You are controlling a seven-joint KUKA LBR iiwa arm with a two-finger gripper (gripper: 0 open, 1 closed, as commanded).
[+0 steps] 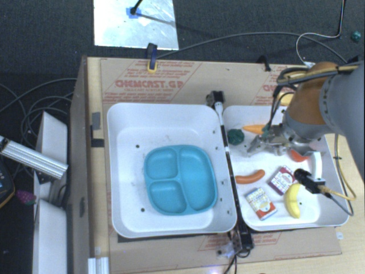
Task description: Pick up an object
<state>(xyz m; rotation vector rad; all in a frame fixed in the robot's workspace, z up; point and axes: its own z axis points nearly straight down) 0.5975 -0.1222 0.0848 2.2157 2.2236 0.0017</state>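
The gripper [259, 144] hangs low over the right bin [336, 210]; whether its jaws are spread or pressed together cannot be told. Nothing shows between them. The green ball [235, 136] lies just left of the jaws, the carrot [253, 129] just behind them. The sausage [250, 177] lies nearer the camera. Farther off sit two small cartons [261, 202] and the banana [293, 201].

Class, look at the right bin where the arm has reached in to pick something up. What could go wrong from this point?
1. The gripper sits between the green ball, carrot and sausage; it may nudge them instead of grasping.
2. The ball could roll off.
3. The two boxes and the banana lie close together, leaving little finger room.
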